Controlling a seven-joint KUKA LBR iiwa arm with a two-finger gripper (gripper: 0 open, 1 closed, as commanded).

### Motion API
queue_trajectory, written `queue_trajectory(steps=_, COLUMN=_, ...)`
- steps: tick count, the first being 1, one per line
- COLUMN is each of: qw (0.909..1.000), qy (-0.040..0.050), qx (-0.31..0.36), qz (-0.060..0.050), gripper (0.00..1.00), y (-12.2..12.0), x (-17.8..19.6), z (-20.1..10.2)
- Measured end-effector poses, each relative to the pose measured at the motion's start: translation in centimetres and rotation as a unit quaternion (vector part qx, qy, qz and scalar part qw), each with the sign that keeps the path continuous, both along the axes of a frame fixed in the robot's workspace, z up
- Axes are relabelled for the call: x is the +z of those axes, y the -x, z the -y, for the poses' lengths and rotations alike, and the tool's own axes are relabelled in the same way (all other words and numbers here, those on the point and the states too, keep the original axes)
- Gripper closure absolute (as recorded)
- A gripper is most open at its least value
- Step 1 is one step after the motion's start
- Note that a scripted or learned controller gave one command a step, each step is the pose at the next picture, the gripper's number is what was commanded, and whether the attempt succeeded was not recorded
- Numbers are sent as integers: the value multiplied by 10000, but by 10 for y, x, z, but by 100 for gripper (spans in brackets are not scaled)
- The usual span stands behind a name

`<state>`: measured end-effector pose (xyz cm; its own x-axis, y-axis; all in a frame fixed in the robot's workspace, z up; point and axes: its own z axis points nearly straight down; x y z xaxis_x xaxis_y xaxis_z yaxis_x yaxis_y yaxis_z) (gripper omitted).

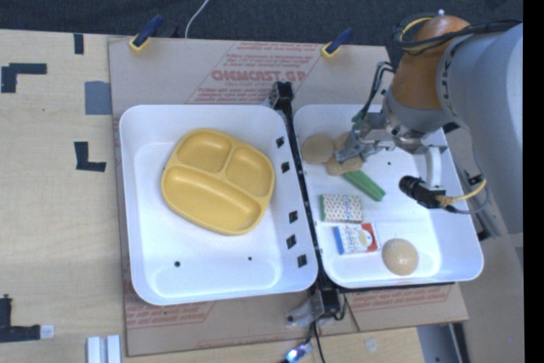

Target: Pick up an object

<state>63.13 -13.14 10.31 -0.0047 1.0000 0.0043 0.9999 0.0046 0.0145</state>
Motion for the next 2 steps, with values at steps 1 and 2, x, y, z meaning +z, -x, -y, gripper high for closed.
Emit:
queue_trajectory(steps=1, qw=10000, qy=25, qx=-12, qz=-55, gripper=100, y=-5, x=62, z=-1)
queue_trajectory(steps=2, qw=10000, qy=22, qx=-14, qz=-62, gripper=100, y=-6, x=106, z=-2)
